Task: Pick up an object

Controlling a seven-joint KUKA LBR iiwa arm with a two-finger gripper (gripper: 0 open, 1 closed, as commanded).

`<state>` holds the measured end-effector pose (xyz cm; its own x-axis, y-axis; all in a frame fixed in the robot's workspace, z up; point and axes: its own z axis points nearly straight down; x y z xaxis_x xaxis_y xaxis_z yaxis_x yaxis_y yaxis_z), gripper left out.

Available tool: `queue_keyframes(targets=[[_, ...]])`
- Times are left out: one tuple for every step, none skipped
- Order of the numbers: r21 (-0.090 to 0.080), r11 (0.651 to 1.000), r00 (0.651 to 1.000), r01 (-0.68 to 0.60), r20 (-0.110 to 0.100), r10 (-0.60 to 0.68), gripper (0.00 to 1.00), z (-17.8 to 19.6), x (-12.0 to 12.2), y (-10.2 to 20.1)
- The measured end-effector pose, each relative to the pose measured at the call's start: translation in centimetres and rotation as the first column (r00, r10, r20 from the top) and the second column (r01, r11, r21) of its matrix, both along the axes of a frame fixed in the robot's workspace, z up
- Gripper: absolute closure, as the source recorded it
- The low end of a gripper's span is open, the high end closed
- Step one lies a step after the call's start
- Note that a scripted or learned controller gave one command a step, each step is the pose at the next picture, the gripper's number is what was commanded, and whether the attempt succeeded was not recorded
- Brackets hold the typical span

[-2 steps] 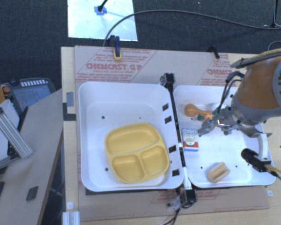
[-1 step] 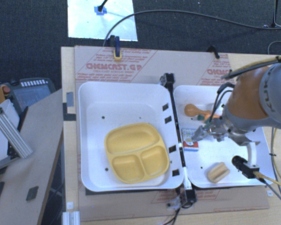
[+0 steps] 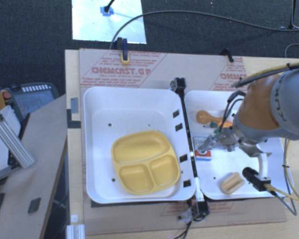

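Note:
My gripper [image 3: 208, 144] hangs low over the left part of the right bin [image 3: 209, 99]. Just beneath its tip lies a small flat red, white and blue item [image 3: 203, 155], partly covered by it. An orange spoon-shaped object [image 3: 207, 117] lies behind the gripper, its handle running under the arm. A tan block [image 3: 231, 182] rests near the bin's front edge, apart from the gripper. The grey arm with its orange band [image 3: 259, 103] covers the bin's right half.
The left bin [image 3: 104, 103] holds a yellow three-compartment tray [image 3: 145, 161]. A black divider strip [image 3: 185, 133] runs between the bins. A black part and cable [image 3: 256, 179] of the arm hang over the right bin's front.

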<state>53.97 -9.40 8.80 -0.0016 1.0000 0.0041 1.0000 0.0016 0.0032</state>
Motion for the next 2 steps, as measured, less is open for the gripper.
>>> queue_keyframes(targets=[[0.001, 1.000, 1.000, -0.001, 0.009, 0.001, 1.00, 1.3, 0.3, 0.1], [-0.005, 1.000, 1.000, -0.001, 0.002, 0.001, 1.00, 5.8, 0.4, -0.4]])
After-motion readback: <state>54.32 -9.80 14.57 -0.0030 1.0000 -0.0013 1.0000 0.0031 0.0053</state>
